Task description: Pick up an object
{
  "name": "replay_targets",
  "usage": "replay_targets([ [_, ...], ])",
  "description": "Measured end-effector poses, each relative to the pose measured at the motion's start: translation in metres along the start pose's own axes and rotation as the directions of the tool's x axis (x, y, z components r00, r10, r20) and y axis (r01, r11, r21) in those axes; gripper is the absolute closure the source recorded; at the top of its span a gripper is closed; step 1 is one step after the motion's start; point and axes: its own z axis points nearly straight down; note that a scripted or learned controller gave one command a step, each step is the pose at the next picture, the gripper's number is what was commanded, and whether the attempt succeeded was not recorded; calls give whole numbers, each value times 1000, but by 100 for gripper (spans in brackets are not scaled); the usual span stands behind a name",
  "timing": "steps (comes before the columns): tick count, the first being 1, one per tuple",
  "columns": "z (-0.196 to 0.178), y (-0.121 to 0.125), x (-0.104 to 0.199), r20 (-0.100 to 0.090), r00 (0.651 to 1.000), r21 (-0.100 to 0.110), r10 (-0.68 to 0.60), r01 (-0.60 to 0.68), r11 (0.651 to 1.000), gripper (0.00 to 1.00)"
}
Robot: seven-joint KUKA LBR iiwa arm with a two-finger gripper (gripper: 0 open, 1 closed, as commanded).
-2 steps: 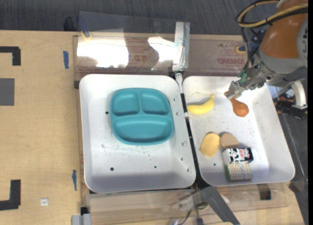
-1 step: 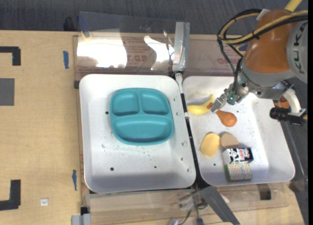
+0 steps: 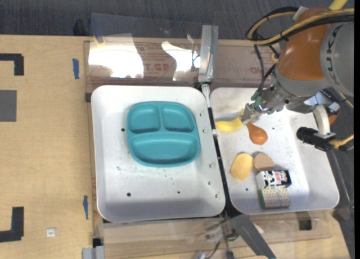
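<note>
Because the gripper [image 3: 251,112] sits low in the right bin [image 3: 320,190], just between the yellow banana [image 3: 227,125] and the orange pear-shaped toy [image 3: 257,134], it may push both aside instead of catching one. Whether it is released or clenched cannot be told.

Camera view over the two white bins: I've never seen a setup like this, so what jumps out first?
The teal divided plate lies alone in the left bin. From the right, the grey and orange arm reaches down over the right bin, its gripper just above a yellow banana. Nearby lie an orange pear-shaped toy and a small patterned carton.
</note>
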Motion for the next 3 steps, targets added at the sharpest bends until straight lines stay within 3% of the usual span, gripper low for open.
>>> replay_targets([
  [1,0,0,0,0,1000,0,1,-1,1000,0],
  [2,78,39,-68,10,1000,-22,12,-12,1000,0],
  [3,84,48,-68,7,1000,-21,-11,11,1000,0],
])
